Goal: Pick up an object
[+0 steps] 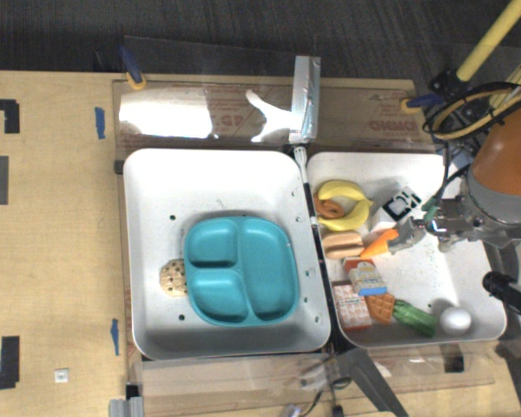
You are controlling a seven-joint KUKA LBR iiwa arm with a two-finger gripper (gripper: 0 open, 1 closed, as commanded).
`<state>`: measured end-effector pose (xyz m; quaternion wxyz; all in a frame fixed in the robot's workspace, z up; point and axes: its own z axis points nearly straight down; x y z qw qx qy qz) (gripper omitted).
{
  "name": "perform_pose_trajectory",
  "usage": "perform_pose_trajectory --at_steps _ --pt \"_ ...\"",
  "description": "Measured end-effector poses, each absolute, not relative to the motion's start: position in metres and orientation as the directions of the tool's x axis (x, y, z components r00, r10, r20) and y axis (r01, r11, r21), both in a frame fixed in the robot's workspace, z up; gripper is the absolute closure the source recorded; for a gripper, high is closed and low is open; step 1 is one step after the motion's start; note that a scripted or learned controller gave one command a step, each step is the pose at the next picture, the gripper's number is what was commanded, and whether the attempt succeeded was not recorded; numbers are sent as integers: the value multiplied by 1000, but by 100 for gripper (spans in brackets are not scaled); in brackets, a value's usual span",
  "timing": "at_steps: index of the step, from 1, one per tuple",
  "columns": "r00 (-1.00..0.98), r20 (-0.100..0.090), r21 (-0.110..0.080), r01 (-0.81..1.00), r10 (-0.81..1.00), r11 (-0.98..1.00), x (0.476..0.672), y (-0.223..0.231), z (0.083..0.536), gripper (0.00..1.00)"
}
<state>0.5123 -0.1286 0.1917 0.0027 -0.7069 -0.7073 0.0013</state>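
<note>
Two shallow white bins stand side by side on the bench. In the left bin lies a turquoise plate with three compartments, and a small beige speckled cookie touches its left edge.

The right bin holds a group of toy food along its left side. At the top is a yellow banana curled around a small orange piece. Below it lies a hot dog in a bun, and an orange carrot points from the bun toward the right. Under these there is a red and white packet, another flat packet near the bin's left wall, an orange waffle-like piece, a green vegetable and a grey round ball near the front wall. A small black and white block lies apart, in the upper middle of this bin.

The arm reaches in from the right, with its orange band above the right bin. The gripper is low over the right bin, just beside the right end of the carrot and below the black and white block. I cannot tell whether it touches the carrot, and I cannot tell if the hand is released or clenched; nothing is clearly seen between its parts.
</note>
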Motion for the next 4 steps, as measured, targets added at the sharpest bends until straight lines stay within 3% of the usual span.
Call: perform_pose_trajectory --at_steps 1,2,3,4 --pt "73 2 -6 997 997 -73 478 -139 188 0" --pt "-112 0 3 994 994 112 575 -134 87 0" --pt "-111 -1 5 994 994 111 575 -134 97 100" --pt "147 0 -2 989 989 -147 615 -33 194 100"
